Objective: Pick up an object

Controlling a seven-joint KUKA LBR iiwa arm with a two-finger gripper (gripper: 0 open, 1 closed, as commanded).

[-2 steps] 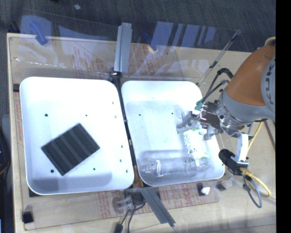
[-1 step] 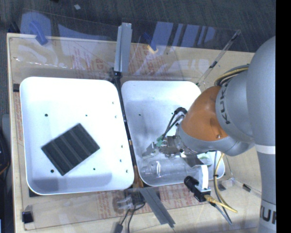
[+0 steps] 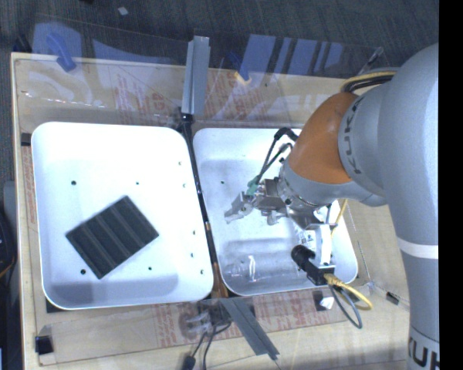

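A dark ribbed rectangular slab point(image 3: 112, 236) lies flat and skewed in the left bin point(image 3: 54, 149), toward its front. A clear, see-through object point(image 3: 256, 267) lies near the front wall of the right bin point(image 3: 216, 149). My gripper point(image 3: 241, 205) hangs over the middle of the right bin, pointing left, just above and behind the clear object and apart from it. Nothing shows in its grasp. The grey arm with its orange band point(image 3: 324, 145) covers the bin's right half.
A metal divider post point(image 3: 194, 72) stands at the back between the bins. A black block with yellow cable point(image 3: 312, 264) hangs from the wrist over the right bin's front right corner. Brackets and wires point(image 3: 216, 322) sit at the bench's front edge.
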